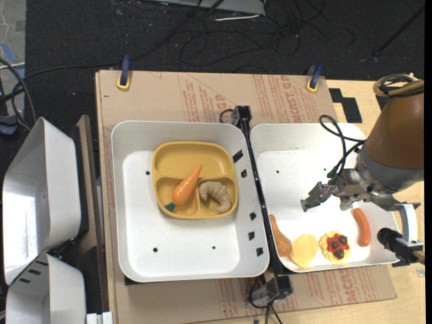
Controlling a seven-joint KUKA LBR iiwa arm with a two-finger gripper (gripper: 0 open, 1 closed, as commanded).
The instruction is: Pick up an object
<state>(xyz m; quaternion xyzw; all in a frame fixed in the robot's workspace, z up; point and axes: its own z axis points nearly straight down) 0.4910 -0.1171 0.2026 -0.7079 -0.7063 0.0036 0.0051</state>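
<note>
Jaws (316, 200) hover low over the right bin (297, 144), and whether they're parted or clenched is impossible to tell. Nothing visibly held. The sausage (363, 226) lies just right and nearer, apart from them.

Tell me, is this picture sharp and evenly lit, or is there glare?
Camera view: bright and even over both white bins, with soft, faint shadows; the floor above is dark. The yellow plate and carrot look crisp; the gripper looks slightly soft. No strong glare.
</note>
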